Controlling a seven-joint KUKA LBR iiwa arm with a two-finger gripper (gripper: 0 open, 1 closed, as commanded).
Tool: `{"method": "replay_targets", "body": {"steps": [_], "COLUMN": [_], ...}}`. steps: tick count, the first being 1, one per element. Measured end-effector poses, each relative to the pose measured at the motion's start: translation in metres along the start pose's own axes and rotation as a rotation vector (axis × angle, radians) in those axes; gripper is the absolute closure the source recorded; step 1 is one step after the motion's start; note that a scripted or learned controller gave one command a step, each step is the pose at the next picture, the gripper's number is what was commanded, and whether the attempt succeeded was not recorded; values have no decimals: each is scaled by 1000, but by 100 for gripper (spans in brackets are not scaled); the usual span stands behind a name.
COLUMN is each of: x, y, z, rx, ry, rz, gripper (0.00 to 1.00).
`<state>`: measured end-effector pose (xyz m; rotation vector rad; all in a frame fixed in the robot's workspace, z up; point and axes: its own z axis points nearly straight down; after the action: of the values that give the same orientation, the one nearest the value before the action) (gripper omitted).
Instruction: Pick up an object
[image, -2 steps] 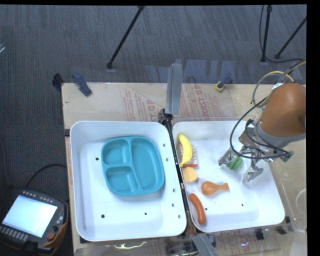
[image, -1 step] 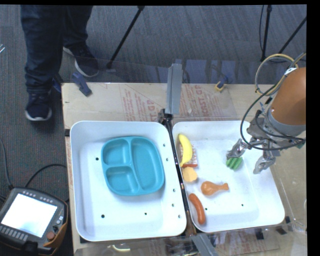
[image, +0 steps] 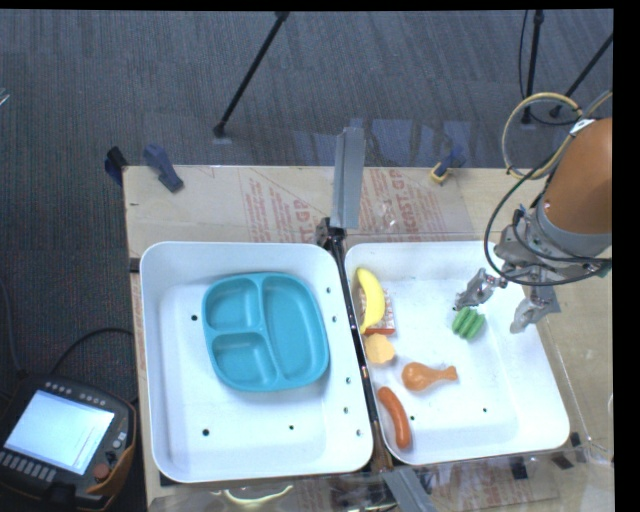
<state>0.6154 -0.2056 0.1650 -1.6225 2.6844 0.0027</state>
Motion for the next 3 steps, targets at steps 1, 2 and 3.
{"method": "replay_targets", "body": {"steps": [1,2,3], "x": [2,0,-24], "y": [1,-1,-22], "z": [82,67,36], "rx": [-10,-1,2], "ry": [0,-5,0], "rz": [-136,-131,288], "gripper": [0,100,100]}}
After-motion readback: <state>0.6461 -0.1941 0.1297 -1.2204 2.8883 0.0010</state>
